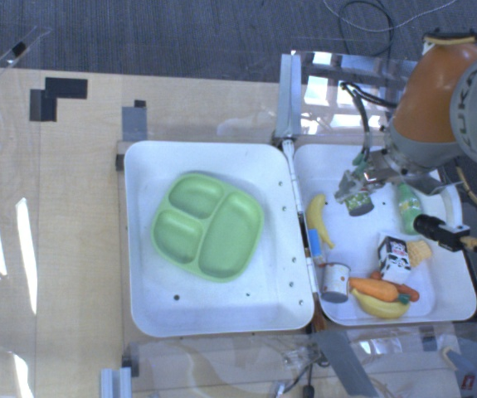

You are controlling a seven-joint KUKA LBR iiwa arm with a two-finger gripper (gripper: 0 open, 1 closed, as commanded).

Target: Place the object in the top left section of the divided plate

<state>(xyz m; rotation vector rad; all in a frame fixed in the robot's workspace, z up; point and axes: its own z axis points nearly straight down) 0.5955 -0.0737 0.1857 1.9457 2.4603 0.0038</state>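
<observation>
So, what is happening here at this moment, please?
The arm reaches into the right bin, its gripper low over a small grey-green object near a green bottle. Whether it holds anything is unclear. Bananas, a carrot, a can and a small carton lie in that bin too. The green plate sits in the left bin, with nothing in its sections yet.
</observation>
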